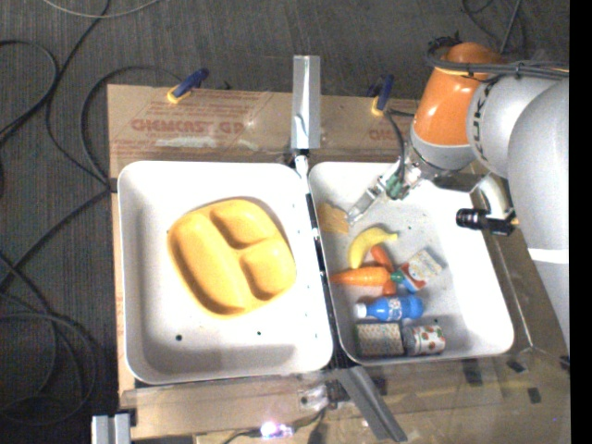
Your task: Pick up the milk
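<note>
White-red milk carton (424, 268) | right bin (490, 326), near banana (370, 241) | light, stiff, crushable; grip flat sides | pincer (396, 185) state: cannot tell

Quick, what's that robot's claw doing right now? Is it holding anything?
Two-finger gripper: holding nothing, hanging over the right white bin, above the yellow banana. Open or closed cannot be told.

A yellow tray (233, 255) with three parts sits in the left white bin (148, 340). In the right white bin (481, 326) lie a banana (368, 242), a carrot (363, 277), a blue bottle (390, 308) and two cans (400, 339).
</note>
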Available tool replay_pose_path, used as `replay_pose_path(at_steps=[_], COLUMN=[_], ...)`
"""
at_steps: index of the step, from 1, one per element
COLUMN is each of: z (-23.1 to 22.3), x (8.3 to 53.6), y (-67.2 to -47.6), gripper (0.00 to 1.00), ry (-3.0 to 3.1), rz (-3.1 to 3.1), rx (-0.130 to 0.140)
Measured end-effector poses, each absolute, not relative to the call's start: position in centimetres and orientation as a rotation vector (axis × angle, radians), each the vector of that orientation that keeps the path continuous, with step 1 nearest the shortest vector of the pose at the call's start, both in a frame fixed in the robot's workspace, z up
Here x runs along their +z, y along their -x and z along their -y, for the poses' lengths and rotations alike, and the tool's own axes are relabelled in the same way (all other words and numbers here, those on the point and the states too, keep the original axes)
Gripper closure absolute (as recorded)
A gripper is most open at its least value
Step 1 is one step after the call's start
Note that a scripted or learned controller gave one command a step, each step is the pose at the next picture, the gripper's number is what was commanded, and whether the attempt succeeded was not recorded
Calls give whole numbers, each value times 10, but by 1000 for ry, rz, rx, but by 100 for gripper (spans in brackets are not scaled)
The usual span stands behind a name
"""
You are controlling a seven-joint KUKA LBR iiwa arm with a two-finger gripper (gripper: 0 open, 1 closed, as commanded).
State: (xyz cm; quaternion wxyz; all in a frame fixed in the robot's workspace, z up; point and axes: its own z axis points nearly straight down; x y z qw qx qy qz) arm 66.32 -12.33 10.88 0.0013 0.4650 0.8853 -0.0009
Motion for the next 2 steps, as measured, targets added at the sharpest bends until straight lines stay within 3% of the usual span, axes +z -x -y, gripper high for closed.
replay_pose_path(at_steps=[1, 2], z=[136, 124], x=[87, 89], y=[-665, -630], gripper=[0, 0], ry=[-1436, -1415], rz=[-2809, -2794], rx=[-13, -1])
